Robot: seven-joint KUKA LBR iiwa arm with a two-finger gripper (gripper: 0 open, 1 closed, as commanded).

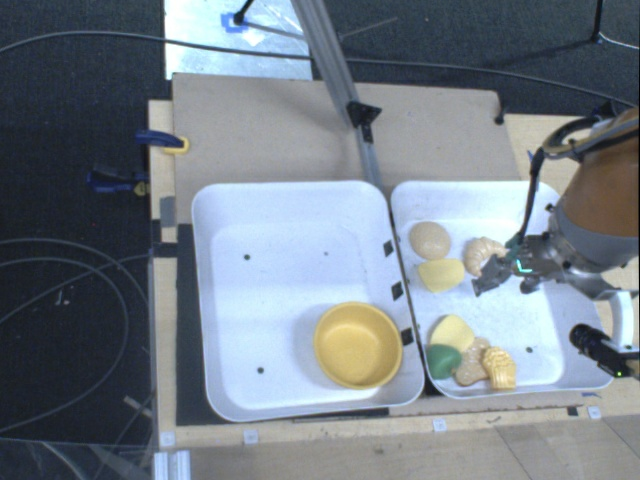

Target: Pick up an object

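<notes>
my gripper [497, 276], whose state i cannot tell, hovers in the right white bin [560, 368], with the ridged beige shell-shaped toy [483, 254] touching at its eleven o'clock.

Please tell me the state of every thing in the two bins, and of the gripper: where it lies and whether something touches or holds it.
yellow bowl: upright in the left bin, alone.
round beige piece: right bin, lying free.
pale yellow piece: lying free, just below it.
tan shell-like piece: next to the gripper, grasp unclear.
green piece: in a cluster of small yellow and tan pieces.
</notes>
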